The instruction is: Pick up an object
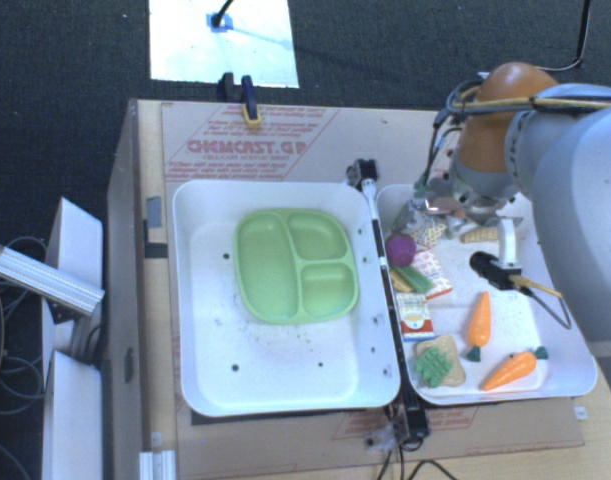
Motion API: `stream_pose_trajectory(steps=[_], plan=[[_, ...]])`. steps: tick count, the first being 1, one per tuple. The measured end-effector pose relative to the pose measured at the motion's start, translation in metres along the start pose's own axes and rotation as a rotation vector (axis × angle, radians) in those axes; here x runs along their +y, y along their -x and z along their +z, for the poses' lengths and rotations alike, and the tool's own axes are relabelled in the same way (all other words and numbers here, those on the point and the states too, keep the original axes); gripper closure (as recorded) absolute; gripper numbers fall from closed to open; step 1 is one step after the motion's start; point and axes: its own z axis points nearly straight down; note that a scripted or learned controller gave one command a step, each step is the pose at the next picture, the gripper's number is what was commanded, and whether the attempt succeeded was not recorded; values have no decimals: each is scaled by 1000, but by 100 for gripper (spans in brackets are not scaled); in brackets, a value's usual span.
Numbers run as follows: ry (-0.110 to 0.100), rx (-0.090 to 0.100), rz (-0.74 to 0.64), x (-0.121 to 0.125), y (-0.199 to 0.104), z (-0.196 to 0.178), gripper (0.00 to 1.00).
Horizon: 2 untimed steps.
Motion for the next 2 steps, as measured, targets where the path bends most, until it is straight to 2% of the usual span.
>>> stream_pose_trajectory(steps=[1,2], plan=[[20,3,4,-64,-5,1,0],[-9,10,-2,-12,12,1,0]])
